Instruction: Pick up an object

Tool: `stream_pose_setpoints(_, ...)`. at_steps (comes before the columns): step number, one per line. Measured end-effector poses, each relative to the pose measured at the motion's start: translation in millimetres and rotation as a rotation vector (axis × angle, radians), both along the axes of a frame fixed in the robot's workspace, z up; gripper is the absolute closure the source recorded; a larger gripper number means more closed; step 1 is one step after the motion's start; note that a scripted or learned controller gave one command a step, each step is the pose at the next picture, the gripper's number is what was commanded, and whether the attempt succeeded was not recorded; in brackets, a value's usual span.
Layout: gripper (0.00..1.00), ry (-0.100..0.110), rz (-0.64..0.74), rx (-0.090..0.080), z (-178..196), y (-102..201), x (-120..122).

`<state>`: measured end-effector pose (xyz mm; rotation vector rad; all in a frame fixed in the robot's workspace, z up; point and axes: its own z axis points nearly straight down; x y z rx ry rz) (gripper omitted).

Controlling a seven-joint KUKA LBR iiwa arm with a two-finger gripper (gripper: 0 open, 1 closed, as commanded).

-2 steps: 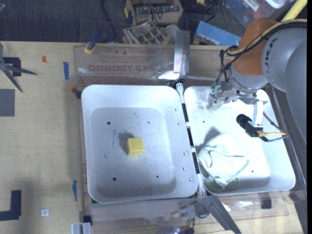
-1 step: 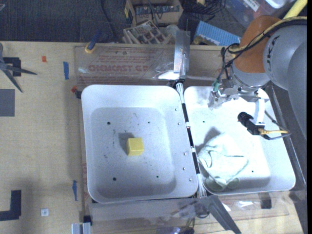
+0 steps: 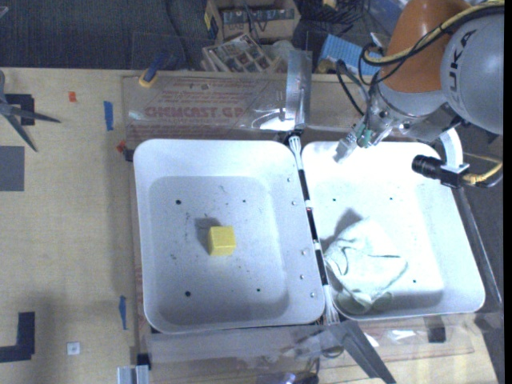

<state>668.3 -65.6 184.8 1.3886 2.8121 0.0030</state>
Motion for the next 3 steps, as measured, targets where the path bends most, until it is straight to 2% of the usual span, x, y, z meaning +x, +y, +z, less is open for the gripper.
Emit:
stream_pose_setpoints(1, 1.00, -0.003, -0.246, 0.002, -96, -67, -43)
stream_pose_setpoints(2, 1.00, 0.002, -0.542, 0.001, -47, -57, 0)
stream_pose_setpoints(3, 1.00, 0.000, -0.696, 0.002, -97, -34, 1)
